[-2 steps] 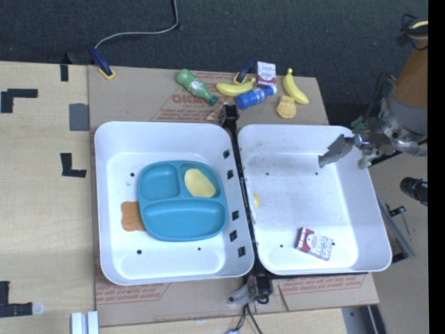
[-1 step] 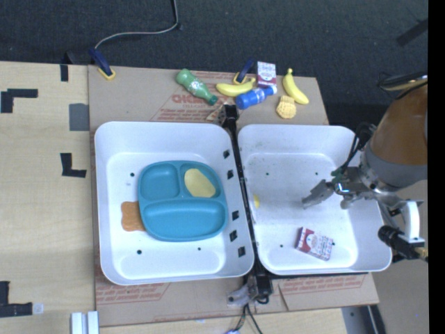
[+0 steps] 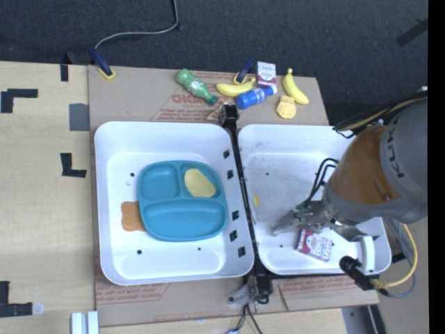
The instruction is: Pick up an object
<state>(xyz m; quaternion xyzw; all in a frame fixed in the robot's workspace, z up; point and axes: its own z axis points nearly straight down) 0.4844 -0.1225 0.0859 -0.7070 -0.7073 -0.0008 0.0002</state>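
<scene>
We see two white bins: the left bin [image 3: 111, 186] and the right bin [image 3: 278, 141], the latter speckled with grey marks. In the left one lies a bright blue divided plate [image 3: 182, 202] carrying a pale yellow piece [image 3: 200, 183], with an orange-tan slice [image 3: 130, 216] at its left edge. Lower right in the frame, a red-and-white printed carton [image 3: 314, 245] sits beneath the grey arm [image 3: 410, 158] with its orange band [image 3: 361, 169]. Along the top, on brown cardboard [image 3: 139, 96] with red lettering, we see a green bottle [image 3: 196, 86], two yellow bananas [image 3: 235, 88] [image 3: 295, 88], a blue bottle [image 3: 251, 98] and a yellow waffle-patterned piece [image 3: 286, 107]. The counter [image 3: 42, 186] is pale wood with black marks.
</scene>
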